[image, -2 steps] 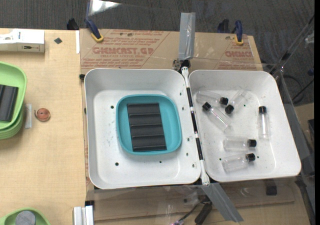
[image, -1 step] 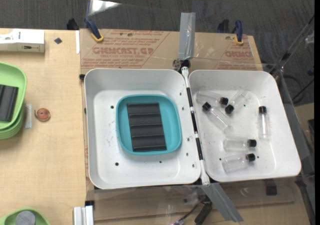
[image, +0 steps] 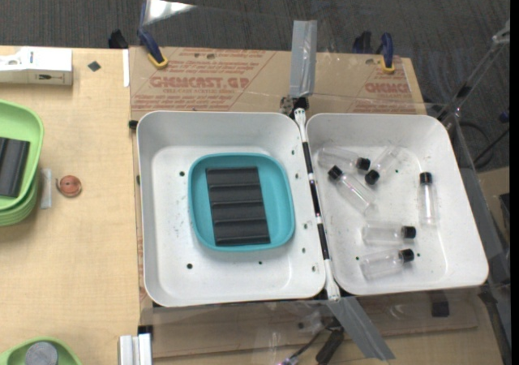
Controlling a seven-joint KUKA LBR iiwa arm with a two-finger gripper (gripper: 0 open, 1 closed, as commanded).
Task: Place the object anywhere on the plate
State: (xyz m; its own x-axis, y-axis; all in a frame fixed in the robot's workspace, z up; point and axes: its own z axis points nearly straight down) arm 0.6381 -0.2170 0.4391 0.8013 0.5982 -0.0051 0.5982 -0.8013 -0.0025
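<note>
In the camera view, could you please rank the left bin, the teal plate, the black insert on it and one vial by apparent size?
1. left bin
2. teal plate
3. black insert
4. vial

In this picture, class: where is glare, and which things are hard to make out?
Camera view: glare whitens the clear sheet at top left; the clear vials nearly vanish against the right bin, only their black caps standing out; the teal plate reads sharply.
</note>
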